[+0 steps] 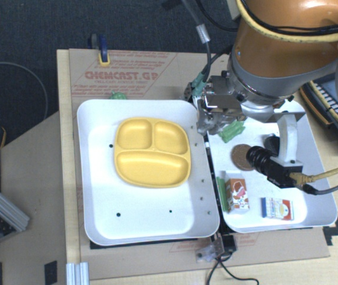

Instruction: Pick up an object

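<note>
Gripper [215, 119] low over right bin [317, 215], upper-left corner; finger state cannot tell. Green object [233, 130] just beside it, upper centre-right of frame: small, flat, oblong, long axis running lower-left to upper-right. Yellow divided plate [152, 152] in left bin [97, 206].

**Bright overhead light, a bit soft overall**

Lighting's strong and pretty even, coming from above I'd say. The two shallow white plastic bins [97, 177] are close to blown out, with barely any surface detail on the bare floor. The glossy orange band of the arm [293, 16] has a broad white glare streak across its top. The yellow divided plastic tray [152, 152] throws only a faint, soft shadow. Dark floor at top left goes murky. The whole frame is slightly soft; small packet print at lower right is probably unreadable.
</note>
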Robot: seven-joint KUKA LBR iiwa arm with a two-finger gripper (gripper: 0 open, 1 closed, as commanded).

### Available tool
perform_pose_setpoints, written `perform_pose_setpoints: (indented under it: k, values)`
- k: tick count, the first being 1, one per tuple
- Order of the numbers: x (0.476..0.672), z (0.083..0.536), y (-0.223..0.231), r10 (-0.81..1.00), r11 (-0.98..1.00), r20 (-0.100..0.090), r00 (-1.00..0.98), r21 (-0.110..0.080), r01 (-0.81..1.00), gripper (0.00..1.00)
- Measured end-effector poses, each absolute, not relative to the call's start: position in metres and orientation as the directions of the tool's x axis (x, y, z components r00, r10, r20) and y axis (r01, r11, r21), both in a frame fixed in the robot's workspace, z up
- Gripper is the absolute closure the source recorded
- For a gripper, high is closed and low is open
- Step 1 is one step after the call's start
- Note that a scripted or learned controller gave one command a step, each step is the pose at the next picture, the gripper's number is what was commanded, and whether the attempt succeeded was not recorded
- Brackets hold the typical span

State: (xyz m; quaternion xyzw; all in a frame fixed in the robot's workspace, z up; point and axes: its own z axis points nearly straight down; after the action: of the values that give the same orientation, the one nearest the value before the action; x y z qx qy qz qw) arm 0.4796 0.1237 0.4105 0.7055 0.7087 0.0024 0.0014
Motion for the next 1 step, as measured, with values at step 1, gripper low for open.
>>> perform_pose_setpoints:
  k: [1]
  values:
    - [0.4789,0.3745,0.1000,1.000,-0.004,-0.001,0.004,-0.006,1.000,1.00]
